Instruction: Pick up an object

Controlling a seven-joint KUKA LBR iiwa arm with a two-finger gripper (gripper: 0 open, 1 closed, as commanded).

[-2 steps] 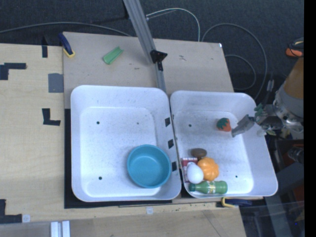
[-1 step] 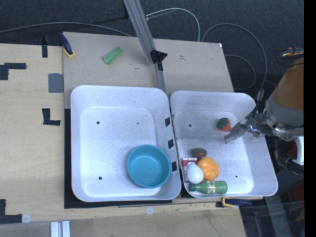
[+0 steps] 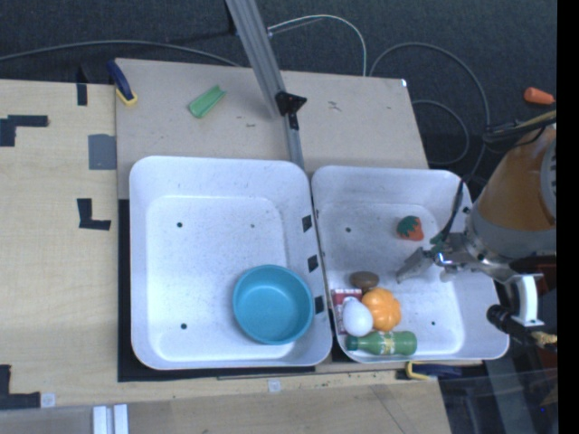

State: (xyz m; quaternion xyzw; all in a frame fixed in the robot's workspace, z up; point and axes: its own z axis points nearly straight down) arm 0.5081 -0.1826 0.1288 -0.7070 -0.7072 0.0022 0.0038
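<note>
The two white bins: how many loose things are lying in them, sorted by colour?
Blue: 1, the bowl in the left bin.
Orange: 2, the round fruit and the small orange-and-green piece.
White: 1, the egg.
Green: 1, the bottle.
Brown: 1, the oval lump.
Red: 1, the small box.
Total: 7, six of them in the right bin.

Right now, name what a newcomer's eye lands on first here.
The blue bowl stands out in the left bin, near its front right corner. In the right bin, an orange fruit, white egg and green bottle cluster at the front, with the claw just above them.
</note>
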